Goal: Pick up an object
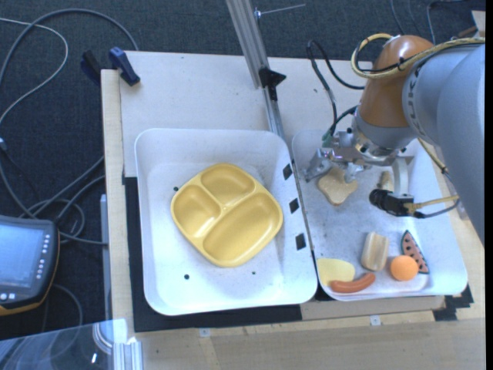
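Honestly, the gripper (336,163) hung low over the far end of the right bin (443,284), right above a flat tan cookie-shaped piece (337,189) lying on the floor there. I judged that piece light, stiff and thin, best pinched across its narrow edges. The wrist's bulk hid the tool's tip, so whether it stood apart or together, I could not tell.

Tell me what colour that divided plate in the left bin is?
The divided plate is plain yellow, with three compartments; the camera view looking down on the bench shows it clearly.
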### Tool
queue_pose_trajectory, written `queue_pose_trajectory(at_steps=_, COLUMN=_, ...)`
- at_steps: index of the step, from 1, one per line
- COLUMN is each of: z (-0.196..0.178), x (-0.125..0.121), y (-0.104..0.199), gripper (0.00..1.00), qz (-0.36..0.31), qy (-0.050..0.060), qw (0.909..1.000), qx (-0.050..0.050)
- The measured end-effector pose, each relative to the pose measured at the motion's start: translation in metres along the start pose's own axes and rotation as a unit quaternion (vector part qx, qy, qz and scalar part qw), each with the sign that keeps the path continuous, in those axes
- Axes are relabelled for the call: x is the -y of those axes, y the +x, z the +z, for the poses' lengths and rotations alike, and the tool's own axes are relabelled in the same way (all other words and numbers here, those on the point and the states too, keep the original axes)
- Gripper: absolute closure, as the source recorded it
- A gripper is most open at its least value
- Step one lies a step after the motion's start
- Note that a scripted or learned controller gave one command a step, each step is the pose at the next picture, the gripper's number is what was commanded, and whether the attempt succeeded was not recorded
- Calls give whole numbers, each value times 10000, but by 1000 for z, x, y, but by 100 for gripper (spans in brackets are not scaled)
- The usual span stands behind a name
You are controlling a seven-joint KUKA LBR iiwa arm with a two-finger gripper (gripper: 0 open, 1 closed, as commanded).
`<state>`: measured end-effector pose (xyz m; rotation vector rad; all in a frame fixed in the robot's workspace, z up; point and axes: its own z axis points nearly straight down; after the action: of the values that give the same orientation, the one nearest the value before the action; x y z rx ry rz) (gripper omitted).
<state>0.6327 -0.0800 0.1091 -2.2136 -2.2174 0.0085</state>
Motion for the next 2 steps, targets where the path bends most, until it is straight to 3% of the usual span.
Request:
queue_pose_trajectory(at_steps=1, z=13, x=-2, y=0, gripper=0, qz=0, qy=-57, qw=10000, qx=11)
queue_pose_trajectory(at_steps=2, z=1, x=-3, y=1, gripper=100, qz=0, qy=-77, qw=10000, qx=8)
